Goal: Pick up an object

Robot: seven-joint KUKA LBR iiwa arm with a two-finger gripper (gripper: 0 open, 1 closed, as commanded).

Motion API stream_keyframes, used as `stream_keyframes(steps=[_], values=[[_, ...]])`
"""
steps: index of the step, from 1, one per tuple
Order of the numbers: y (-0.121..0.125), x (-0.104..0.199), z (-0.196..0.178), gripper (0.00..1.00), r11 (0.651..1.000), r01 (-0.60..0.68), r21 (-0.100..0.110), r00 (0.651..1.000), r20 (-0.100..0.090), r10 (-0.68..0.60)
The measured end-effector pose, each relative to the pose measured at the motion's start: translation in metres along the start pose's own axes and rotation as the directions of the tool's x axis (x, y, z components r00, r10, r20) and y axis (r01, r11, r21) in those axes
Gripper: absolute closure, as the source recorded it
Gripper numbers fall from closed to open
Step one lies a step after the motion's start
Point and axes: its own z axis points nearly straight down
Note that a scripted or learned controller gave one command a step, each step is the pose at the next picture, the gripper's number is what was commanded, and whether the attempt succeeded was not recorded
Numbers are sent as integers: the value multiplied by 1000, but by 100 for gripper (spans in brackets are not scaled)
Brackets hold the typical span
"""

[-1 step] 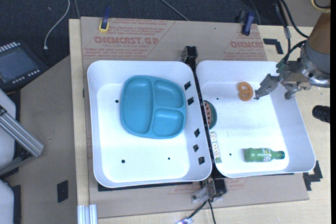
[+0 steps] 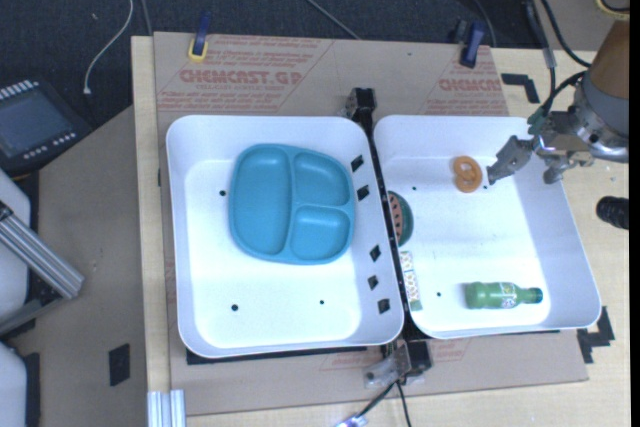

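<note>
A small orange ring-shaped object [image 2: 466,173] lies in the right bin [image 2: 520,225], near its back. A green bottle [image 2: 501,295] lies on its side near that bin's front edge. My gripper [image 2: 528,163] hangs over the right bin's back right part, just right of the orange object. Its two fingers are spread apart with nothing between them. A blue divided plate [image 2: 292,203] rests in the left bin [image 2: 200,245].
A round green-and-brown item [image 2: 400,218] and a flat packet [image 2: 409,278] lie along the divider between the bins. Clamps [image 2: 471,42] hold the cardboard base at the back. Cables run over the dark floor beyond the bench.
</note>
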Motion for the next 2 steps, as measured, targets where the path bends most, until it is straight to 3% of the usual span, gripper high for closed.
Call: stream_keyframes(steps=[2], values=[[-3, -9, 101, 0, 1000, 0, 5, 1000, -2, 0]])
